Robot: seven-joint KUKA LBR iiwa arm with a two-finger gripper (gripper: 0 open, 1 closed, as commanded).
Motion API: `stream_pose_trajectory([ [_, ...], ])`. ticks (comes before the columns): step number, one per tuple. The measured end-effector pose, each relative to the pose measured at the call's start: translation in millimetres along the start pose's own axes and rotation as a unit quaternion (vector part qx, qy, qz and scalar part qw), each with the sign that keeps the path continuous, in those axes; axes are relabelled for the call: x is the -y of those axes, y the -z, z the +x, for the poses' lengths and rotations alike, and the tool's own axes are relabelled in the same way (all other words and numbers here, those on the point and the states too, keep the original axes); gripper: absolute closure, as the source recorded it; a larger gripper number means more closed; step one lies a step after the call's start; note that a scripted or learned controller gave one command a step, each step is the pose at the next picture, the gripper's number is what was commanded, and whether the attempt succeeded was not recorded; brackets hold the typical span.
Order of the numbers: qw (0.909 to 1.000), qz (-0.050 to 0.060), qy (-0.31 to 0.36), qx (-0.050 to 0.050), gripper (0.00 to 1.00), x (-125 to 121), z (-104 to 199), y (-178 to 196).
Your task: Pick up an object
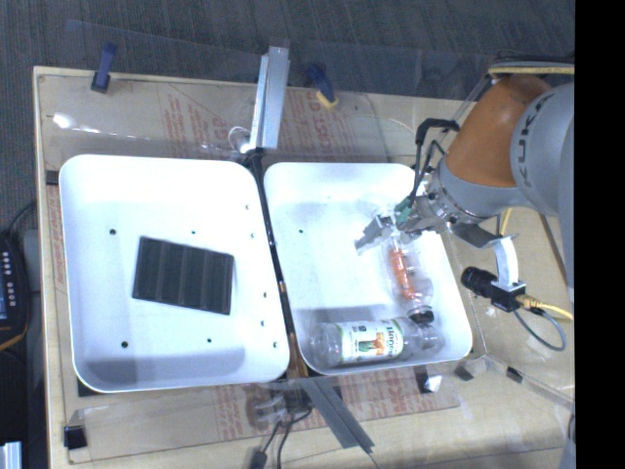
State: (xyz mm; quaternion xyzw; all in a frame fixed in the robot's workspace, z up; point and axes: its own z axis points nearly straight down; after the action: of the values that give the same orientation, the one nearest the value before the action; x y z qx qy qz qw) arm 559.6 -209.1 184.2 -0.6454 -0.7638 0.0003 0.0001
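**Arm reaches over the right bin, two bottles below**

The bench [59, 106] is a pale wooden board under a clear scuffed sheet, and two shallow white plastic bins with rounded corners sit side by side on it. The left bin [98, 193] has smooth walls, and a flat black rectangular pad [184, 275] with faint ribs lies tilted on its floor. The right bin [312, 203] touches the left one along a dark seam.

The arm [508, 154] comes in from the right, a rounded grey shell with a glossy orange band. Its gripper [383, 231] hangs over the upper middle of the right bin, thin grey metal fingers pointing left; whether they are spread or closed cannot be told, and nothing is seen between them.

A clear plastic bottle [376, 341] with a green and white label lies on its side along the bin's near wall. A smaller clear bottle [405, 274] with orange contents and a dark cap lies near the right wall, just below the gripper.
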Motion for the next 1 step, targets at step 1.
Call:
stream_pose_trajectory([
  [1, 0.9998, -0.001, 0.019, 0.001, 0.00, 1.0, 0.1, 10.0],
])
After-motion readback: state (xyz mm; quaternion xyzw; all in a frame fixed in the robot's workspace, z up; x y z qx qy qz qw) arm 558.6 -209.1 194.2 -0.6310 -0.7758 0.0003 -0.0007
